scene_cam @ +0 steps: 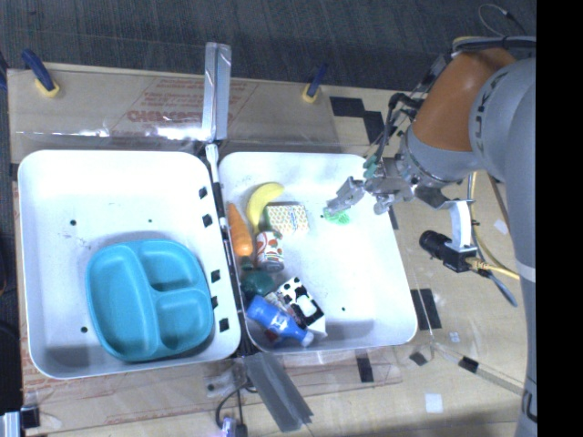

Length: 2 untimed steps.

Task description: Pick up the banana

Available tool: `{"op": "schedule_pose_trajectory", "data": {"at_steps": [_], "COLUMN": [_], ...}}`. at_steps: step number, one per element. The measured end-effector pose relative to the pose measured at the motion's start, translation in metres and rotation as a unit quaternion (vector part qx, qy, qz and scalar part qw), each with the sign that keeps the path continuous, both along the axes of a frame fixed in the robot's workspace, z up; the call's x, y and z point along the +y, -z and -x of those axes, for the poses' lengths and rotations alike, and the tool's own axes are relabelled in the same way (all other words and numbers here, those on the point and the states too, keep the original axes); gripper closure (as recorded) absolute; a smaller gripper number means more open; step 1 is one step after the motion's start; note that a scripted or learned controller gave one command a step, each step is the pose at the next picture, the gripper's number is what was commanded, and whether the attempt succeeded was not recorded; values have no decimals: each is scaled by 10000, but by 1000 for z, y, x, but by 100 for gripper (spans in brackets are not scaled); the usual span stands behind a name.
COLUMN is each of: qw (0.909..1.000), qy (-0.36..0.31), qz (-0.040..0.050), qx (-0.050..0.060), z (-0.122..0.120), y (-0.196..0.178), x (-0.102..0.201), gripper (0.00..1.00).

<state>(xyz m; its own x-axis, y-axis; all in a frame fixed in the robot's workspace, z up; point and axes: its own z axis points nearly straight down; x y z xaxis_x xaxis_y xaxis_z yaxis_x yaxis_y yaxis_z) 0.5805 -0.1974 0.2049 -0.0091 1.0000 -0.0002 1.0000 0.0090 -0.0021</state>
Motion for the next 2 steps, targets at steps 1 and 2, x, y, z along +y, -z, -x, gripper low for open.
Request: {"op": "schedule_pose_trajectory", "data": {"at_steps": [1,2], "qw": [9947,9958], "qy": [-1029,-913], "qz": [4,31], "qx": [-21,3], "z": [-73,-76], "y": [102,110], "x": [51,95], "gripper": [0,0]}}
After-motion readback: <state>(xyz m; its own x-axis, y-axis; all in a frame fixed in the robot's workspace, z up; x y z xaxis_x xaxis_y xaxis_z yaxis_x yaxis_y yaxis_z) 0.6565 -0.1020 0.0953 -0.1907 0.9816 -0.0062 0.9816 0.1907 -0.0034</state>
